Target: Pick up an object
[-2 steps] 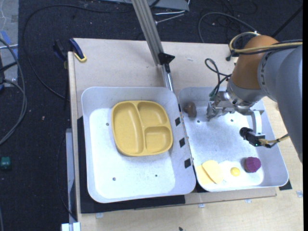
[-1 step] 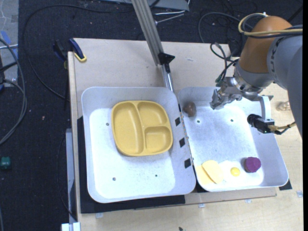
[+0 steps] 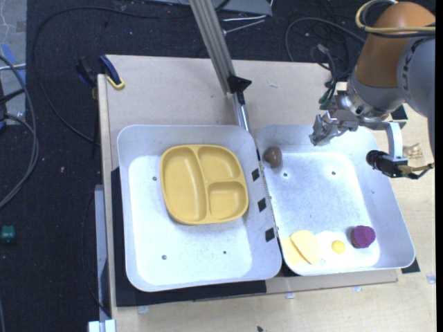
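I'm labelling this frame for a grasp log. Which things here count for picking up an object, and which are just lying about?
For the job:
- end effector, above the right bin's far edge
- brown object
- purple object
- small yellow piece
- pale yellow flat piece

Lying about:
- yellow divided tray in the left bin
- blue-and-yellow clamp on the bench corner

No readable text, label, brand or number anywhere on bench, bins or arm.
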Motion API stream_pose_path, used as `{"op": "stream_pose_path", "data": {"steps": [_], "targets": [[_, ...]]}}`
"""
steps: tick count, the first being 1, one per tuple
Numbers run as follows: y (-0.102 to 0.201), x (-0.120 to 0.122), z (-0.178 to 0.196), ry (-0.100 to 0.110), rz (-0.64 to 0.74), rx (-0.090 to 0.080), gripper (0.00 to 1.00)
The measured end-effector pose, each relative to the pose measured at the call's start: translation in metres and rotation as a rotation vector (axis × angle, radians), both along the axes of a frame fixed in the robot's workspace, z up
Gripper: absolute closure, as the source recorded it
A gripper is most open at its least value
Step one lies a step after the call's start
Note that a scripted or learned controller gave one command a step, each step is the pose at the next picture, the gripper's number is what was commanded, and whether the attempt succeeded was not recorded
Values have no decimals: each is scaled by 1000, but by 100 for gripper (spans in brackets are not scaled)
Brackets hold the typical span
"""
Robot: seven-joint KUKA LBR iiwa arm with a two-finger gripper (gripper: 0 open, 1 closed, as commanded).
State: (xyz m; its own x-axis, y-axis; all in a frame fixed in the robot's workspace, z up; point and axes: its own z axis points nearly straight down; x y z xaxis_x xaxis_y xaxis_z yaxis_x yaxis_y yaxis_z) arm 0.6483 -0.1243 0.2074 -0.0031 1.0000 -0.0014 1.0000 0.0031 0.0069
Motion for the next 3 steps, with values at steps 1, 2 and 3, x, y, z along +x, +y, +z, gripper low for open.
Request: {"op": "stream_pose_path", "data": {"steps": [1, 2, 3], "targets": [[0, 1, 34, 2, 0, 0, 100], [58, -7, 24, 8, 4, 2, 100], [122, -15, 21, 8, 6, 4, 100]]}}
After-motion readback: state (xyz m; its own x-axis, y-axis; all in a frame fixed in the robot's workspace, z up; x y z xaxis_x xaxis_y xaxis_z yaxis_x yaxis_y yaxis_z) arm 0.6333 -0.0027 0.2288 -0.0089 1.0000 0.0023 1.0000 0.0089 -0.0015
